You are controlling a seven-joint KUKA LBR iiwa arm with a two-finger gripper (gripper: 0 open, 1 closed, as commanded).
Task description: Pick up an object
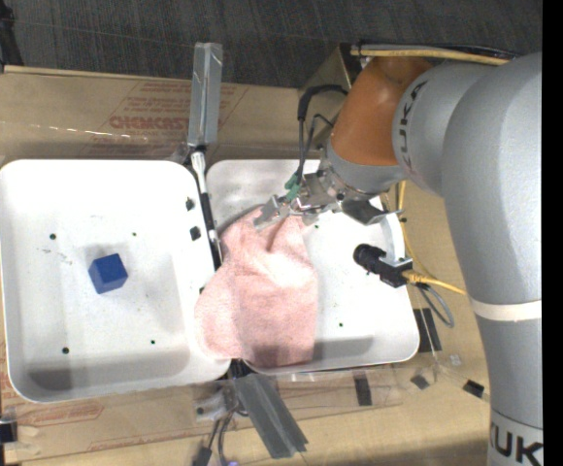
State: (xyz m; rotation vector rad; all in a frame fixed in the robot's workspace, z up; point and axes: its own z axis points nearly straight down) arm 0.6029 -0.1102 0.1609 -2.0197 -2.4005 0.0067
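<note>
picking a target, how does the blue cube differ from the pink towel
The blue cube is small, rigid and boxy; the pink towel is large, soft and rumpled. The cube sits alone in the left bin; the towel lies in the right bin, draped over the divider, beside the gripper.

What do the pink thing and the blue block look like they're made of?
Pink cloth: looks like soft terry fabric, with a fuzzy matte surface that drapes over the bin edge. Blue block: probably rigid plastic or foam, with crisp edges and an even matte colour.
</note>
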